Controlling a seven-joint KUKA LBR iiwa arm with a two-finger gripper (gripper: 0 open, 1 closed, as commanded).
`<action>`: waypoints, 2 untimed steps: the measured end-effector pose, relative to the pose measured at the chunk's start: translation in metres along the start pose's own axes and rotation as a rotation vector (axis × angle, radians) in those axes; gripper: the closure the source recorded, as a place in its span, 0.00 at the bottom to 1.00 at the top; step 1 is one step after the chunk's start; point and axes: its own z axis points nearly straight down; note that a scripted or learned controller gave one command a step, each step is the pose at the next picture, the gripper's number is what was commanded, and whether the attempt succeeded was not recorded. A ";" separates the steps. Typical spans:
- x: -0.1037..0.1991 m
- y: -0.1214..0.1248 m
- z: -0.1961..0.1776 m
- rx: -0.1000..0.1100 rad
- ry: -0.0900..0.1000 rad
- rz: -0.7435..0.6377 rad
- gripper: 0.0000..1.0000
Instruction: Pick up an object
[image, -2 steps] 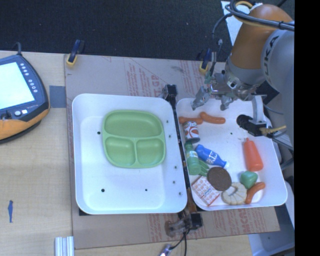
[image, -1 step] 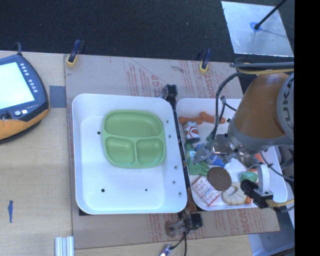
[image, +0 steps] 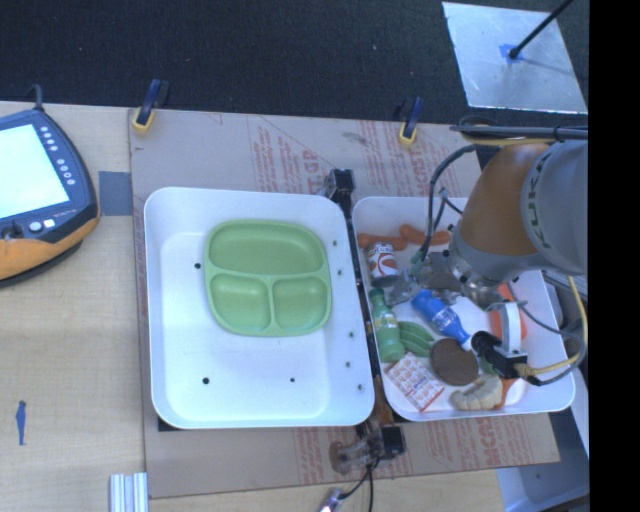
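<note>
Hovering, gripper (image: 432, 285) state untellable, just above a light, slippery blue bottle (image: 440, 314), best pinched across its stiff middle.

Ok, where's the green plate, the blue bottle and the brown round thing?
green plate (image: 268, 277): camera view, on the ridge between its compartments.
blue bottle (image: 440, 316): camera view, middle of its body.
brown round thing (image: 455, 364): camera view, centre of its top face.

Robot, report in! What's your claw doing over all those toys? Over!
Gripper low over right bin, grip unclear. Blue bottle right beside it. Clutter packed close. Green tray alone in left bin.
</note>
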 end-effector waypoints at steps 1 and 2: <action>-0.001 0.000 -0.011 0.001 -0.002 -0.004 1.00; 0.062 0.045 -0.102 -0.003 0.002 0.000 1.00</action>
